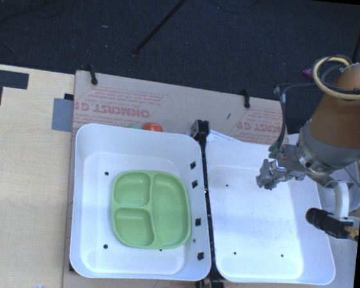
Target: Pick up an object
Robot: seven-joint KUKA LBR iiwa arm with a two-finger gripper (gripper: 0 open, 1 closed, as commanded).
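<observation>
My tool [268, 177] hangs over the far half of the right bin [311, 268], nearer the side where the two bins meet. From this height it is a small grey tangle, and I cannot tell whether it is released or clenched. My arm [338, 119] comes in from the right, and much of it is cut off by the frame.

The green divided plate [151, 209] lies flat in the middle of the left bin [94, 162], in plain view and well apart from my tool. Behind that bin's far rim an orange-red thing [152, 127] peeks out, mostly hidden by the rim; I cannot tell what it is. The cardboard sheet [171, 107] under both bins shows only at its edges on the bench [14, 186].
</observation>
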